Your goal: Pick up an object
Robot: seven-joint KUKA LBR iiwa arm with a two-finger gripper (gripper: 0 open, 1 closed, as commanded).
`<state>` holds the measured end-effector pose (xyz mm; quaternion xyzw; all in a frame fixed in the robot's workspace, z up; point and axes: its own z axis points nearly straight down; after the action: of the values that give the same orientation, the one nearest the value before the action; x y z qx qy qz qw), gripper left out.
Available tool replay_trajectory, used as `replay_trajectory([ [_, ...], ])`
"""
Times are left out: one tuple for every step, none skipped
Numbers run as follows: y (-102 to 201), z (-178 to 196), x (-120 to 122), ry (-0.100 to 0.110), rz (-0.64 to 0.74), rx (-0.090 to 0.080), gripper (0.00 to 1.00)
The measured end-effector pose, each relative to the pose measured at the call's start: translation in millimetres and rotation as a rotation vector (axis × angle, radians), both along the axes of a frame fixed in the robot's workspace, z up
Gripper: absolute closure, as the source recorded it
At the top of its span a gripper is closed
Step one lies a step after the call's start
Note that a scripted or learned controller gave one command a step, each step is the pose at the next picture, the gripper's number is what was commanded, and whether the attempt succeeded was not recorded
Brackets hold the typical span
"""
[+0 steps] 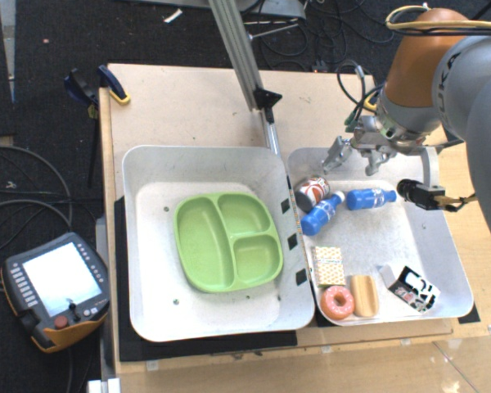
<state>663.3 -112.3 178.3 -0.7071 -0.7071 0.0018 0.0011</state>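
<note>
My gripper [349, 167] hangs over the far end of the right bin [442, 244], its two fingers [334, 154] spread apart and open with nothing between them. Just in front of it lie a red and white can [313, 191], a blue bottle [370, 198] on its side, and a second blue bottle [320, 213] slanting toward the bin's left wall. Nearer the front edge sit a waffle-patterned cracker [328, 262], a pink donut [337, 301], a tan bun [363, 294] and a small black and white packet [414, 288].
The left bin [147, 219] holds a green divided plate [227, 241]. A grey metal pole [239, 47] slants down to the bins' shared far corner. A teach pendant [56, 289] lies off the bench at the left.
</note>
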Motion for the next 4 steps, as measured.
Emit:
replay_trajectory([
  [2,-60,7,-0.007,0.002,0.002,0.0],
  [2,-84,7,-0.002,0.003,0.0,0.0],
  [3,-72,8,-0.006,0.004,-0.001,1.0],
  [3,-8,6,-0.012,0.002,0.0,1.0],
])
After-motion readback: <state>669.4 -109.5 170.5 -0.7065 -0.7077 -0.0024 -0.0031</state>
